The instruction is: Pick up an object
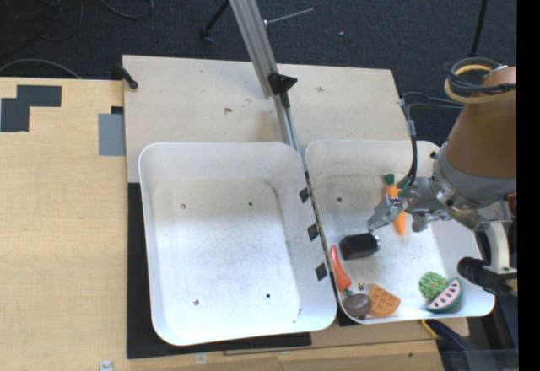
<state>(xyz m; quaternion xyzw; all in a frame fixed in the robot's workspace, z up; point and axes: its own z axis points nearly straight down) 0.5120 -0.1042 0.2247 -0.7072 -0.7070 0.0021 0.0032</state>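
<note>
Two white bins sit side by side on the table (pixel 202 99). The right bin (pixel 354 160) holds six things: one black block (pixel 359 245), one orange carrot (pixel 396 209), one red pepper (pixel 339 268), one brown piece (pixel 359 305), one waffle (pixel 383 301) and one watermelon slice (pixel 445 293). The end effector (pixel 381 217) hangs beside the carrot, just right of the block; whether it grips anything I cannot tell.

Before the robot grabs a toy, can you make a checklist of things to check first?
1. Toys are there to grab: ok. Black block, carrot, watermelon slice and waffle lie in the right bin.
2. Gripper is over that bin: ok.
3. Gripper is near a toy: ok, beside the carrot.
4. Toy between the fingers: cannot tell.
5. Black block has space around it: ok.
</note>
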